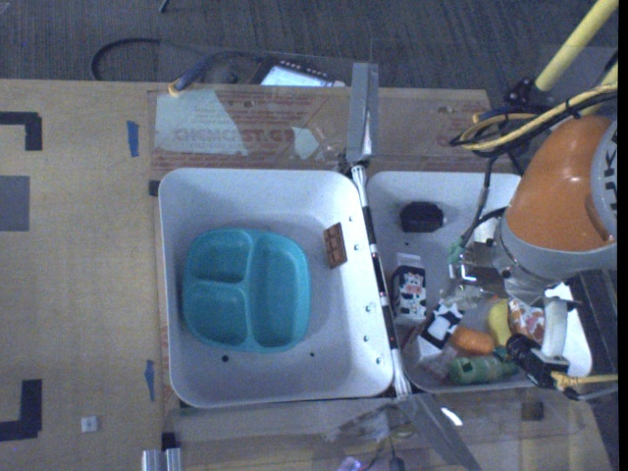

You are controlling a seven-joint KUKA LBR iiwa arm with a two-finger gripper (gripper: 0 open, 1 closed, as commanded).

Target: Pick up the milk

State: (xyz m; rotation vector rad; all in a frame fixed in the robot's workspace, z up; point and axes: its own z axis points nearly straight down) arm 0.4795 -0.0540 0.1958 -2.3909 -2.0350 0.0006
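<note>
Nearest, front of right bin: a green bottle-shaped toy (478, 369) lies on its side against the front wall, with an orange carrot-like piece (474, 340) just behind it and a yellow banana-like piece (499, 322) beside that.
Right bin (392, 192), left side: the milk (409, 288), a small white carton with black cow patches, lies close to the dividing wall, apart from the clutter at the front.
Beside the milk: a second black-and-white patched item (444, 324) sits just to its right and nearer the front, touching the orange piece.
Arm: the KUKA iiwa arm (567, 199), grey with its orange band, reaches in from the right over the right bin.
Gripper (471, 270): it hangs just right of the milk, near it; whether it is wide, narrow or gripping anything cannot be told from above.
Left bin (196, 189): a teal divided plate (246, 287) rests at its middle, and a small brown block (336, 244) lies near the right wall.
Far end of right bin: a dark rounded object (423, 216) sits alone by the back wall.
</note>
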